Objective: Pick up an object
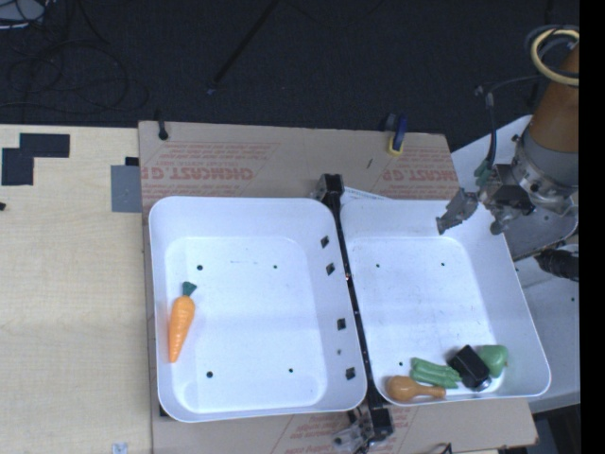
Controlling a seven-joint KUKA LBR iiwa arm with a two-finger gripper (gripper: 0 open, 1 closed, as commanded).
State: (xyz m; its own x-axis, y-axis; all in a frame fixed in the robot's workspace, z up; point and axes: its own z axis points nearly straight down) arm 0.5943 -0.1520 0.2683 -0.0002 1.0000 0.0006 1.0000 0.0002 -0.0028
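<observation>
The gripper (475, 206) is hanging at the right of the frame, over the upper right corner of the right bin (416, 268). One grey finger is sticking out to the left near the bin's rim and another dark part is pointing downward beside it, so the jaws are looking spread apart, with nothing lying between them. The gripper is touching no object.

The task's things are sitting well apart from it. In the lower right corner of the right bin, a green pea pod (435, 373), a black block (470, 366), a green rounded piece (493, 356) and an orange-brown pear-shaped toy (412, 389) are crowding together, the black block lying against the pod and the green piece. In the left bin (241, 225), a toy carrot (181, 323) is lying alone near the left wall, its green top pointing upward in the frame.

Both bins are resting on a sheet of brown cardboard (284, 164) with red print, which is lying on a pale wooden bench (66, 282). Dark floor with loose cables (66, 41) is stretching across the top of the frame.
</observation>
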